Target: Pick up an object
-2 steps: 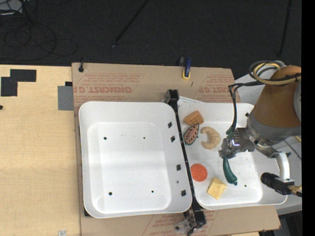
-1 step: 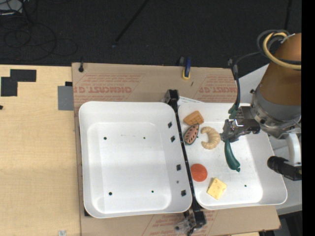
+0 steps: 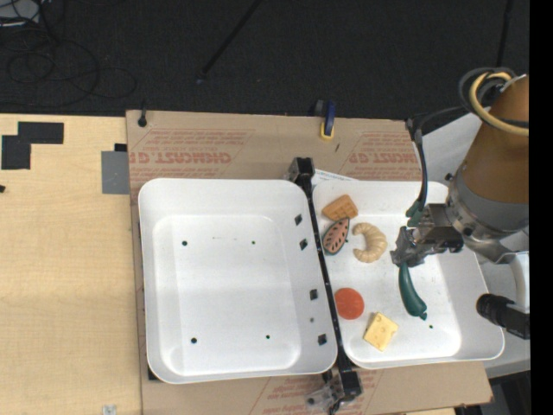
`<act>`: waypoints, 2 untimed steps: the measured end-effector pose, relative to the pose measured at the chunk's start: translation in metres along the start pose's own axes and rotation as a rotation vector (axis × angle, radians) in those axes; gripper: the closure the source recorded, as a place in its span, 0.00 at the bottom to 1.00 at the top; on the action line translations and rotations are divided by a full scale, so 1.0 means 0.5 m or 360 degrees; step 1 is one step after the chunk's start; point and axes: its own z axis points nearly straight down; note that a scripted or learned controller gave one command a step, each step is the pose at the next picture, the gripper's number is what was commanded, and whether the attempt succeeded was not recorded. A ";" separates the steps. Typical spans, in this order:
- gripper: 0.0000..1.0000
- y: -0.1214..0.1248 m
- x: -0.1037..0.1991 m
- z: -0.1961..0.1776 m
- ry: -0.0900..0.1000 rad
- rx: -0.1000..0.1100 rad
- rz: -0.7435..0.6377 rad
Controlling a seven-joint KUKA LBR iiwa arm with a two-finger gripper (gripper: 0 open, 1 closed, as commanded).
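End effector (image 3: pixel 408 262): over right bin (image 3: pixel 471 340), grip state unclear
Green pepper (image 3: pixel 412 294): just below it
Croissant (image 3: pixel 371 242): left

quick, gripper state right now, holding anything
Gripper: over the right bin, right at the top end of the dark green curved object; whether it is open, shut or gripping cannot be told.

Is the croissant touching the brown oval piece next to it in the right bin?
Apart. The camera view shows a strip of white bin floor between the croissant and the brown oval piece.
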 end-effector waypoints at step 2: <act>1.00 -0.016 0.021 0.074 -0.0002 0.0006 0.0009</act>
